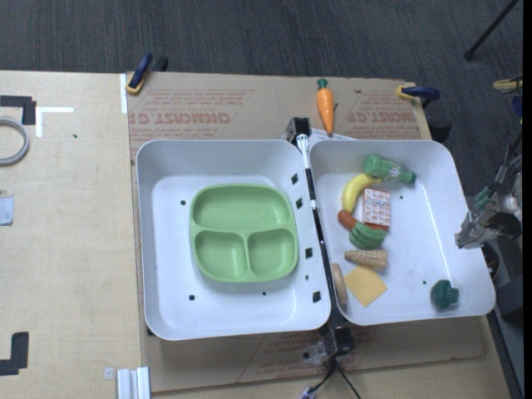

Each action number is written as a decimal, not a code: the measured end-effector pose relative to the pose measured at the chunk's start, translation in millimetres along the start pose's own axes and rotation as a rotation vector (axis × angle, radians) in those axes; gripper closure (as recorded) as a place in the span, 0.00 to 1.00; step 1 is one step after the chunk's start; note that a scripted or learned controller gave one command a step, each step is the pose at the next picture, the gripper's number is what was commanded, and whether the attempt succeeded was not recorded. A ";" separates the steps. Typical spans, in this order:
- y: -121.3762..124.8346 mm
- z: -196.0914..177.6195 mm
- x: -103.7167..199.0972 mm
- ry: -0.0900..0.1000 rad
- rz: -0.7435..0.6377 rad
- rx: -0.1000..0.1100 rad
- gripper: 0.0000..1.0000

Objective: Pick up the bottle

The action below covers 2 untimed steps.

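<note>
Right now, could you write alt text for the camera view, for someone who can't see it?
A green bottle lies at the far end of the right bin, beside a banana and other toy food. The robot's tool hangs at that bin's right rim, apart from the bottle. The left bin holds a green tray.

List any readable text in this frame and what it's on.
Red print on the cardboard sheet under the bins, upside down to the camera: too blurred to read.
Red-and-white packet in the right bin: print too small to read.
Nothing else carries text.
</note>
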State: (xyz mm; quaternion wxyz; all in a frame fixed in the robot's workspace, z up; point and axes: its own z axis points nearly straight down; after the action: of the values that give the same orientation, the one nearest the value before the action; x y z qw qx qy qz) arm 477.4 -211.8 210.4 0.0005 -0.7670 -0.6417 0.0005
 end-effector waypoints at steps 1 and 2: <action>0.6 -9.4 -0.1 -0.001 -0.001 -0.001 1.00; 1.1 -18.8 -0.2 -0.002 -0.003 -0.001 1.00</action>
State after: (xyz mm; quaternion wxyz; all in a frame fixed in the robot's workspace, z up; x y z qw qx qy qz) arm 478.4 -212.2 229.3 -0.0006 -0.7660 -0.6428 0.0010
